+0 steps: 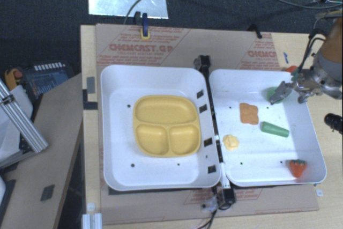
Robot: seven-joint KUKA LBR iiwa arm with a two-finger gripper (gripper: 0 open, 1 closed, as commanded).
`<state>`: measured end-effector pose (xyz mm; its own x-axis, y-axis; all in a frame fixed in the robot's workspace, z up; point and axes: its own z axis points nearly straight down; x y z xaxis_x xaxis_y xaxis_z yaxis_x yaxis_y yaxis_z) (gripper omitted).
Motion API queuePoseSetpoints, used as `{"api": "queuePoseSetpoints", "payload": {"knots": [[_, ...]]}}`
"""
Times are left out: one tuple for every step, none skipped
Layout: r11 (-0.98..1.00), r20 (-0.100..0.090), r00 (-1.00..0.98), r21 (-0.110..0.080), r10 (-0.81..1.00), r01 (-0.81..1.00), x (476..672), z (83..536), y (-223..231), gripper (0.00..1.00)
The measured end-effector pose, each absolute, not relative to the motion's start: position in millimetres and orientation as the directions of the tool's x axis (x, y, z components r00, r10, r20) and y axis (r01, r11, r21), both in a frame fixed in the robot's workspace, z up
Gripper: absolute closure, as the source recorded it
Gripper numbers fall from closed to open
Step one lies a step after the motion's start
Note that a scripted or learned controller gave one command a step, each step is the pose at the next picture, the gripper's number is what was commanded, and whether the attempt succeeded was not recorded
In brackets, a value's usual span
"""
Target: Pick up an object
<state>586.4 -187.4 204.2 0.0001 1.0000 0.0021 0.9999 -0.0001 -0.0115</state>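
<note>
Two white bins sit side by side on the table point(88, 131). The left bin point(115, 88) holds a yellow divided tray point(165, 125), plainly seen from above.

The right bin point(316, 163) holds the small things. Taking the orange flat piece point(248, 113) near its middle as the landmark: a green cylinder point(274, 129) lies just to its right and a little nearer the camera, a pale yellow lump point(231, 142) lies below and to its left, and an orange toy with a green top point(297, 167), perhaps a carrot or strawberry, sits well away toward the bin's near right corner.

The arm point(329, 56) comes in from the right and is cut off by the picture's edge. Its gripper point(292, 90) hangs above and to the right of the orange flat piece, over the far right part of the bin. A greenish shape point(277, 94) shows at its left tip; whether that is an object or part of the gripper is hard to make out, and I cannot tell how the gripper is set.
</note>
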Motion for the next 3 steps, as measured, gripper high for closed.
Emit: {"api": "queuePoseSetpoints", "payload": {"knots": [[0.003,-0.001,-0.003,0.001,1.000,1.000,589.3,212,-187,0.00],[0.001,0.000,-0.001,-0.001,1.000,1.000,584.8,170,-188,0.00],[0.002,0.001,-0.002,-0.003,1.000,1.000,575.9,113,-184,0.00]]}}
